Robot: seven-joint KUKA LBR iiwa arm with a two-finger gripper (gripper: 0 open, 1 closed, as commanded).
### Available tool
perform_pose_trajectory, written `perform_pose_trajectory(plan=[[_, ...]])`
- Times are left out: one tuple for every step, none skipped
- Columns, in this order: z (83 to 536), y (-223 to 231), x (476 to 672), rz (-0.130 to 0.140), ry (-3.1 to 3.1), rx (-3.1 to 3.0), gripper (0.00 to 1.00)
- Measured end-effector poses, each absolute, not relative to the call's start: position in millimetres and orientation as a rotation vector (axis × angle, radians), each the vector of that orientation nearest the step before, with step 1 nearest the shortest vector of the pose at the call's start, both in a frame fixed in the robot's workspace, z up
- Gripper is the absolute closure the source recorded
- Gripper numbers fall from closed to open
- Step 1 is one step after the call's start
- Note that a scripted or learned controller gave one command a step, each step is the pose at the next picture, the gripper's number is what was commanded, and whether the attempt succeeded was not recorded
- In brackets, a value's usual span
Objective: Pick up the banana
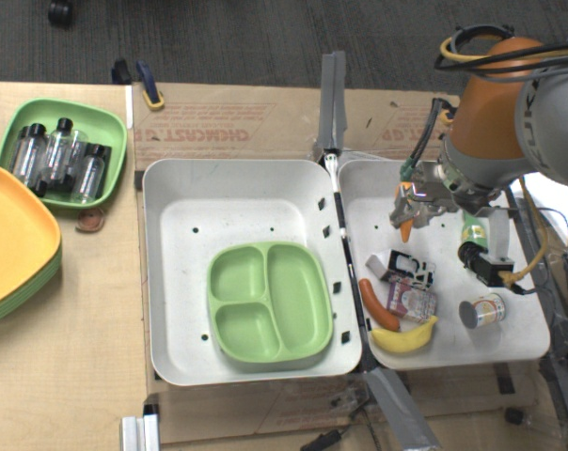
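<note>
**Banana in near-left corner of R bin, gripper up by far wall**

Banana [403,337] lies flat in the right bin [524,341], near-left corner, ends curling up toward the far side. It's hemmed in: an orange-red sausage-shaped item [377,304] runs at a slant along the bin's left wall and touches the banana's left end. A clear packet w/ red print [412,300] sits right against the banana's upper edge, and a small black-and-white box [411,269] is just beyond the packet. A silver can [481,311] lies on its side to the right, apart from the banana.

Gripper [408,212] hangs over the far-left part of the same bin, well apart from the banana, w/ box and packet between them. A small orange bit [407,229] shows right at its tip; can't tell if it's held, and can't tell how wide the grip is. A green item [474,226] sits just right of the wrist.

Left bin [171,252] holds a green 3-compartment tray [270,301]. On the bench to the left: a green dish of small bottles [63,153] and a stack of orange plates [16,242].
</note>
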State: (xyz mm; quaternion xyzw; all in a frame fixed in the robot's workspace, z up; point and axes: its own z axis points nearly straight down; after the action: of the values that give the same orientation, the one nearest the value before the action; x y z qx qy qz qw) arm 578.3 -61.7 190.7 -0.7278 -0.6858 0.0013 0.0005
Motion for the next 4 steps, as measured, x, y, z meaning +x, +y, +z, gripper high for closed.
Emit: perform_pose_trajectory(plan=[[269, -80, 617.7, 0.003, -2.463, -1.951, 1.00], [190, -41, 602.0, 0.005, -2.357, -2.074, 1.00], [258, -45, 609.3, 0.001, -2.675, -1.650, 1.00], [263, -128, 549.4, 0.004, -2.275, -2.164, 1.00]])
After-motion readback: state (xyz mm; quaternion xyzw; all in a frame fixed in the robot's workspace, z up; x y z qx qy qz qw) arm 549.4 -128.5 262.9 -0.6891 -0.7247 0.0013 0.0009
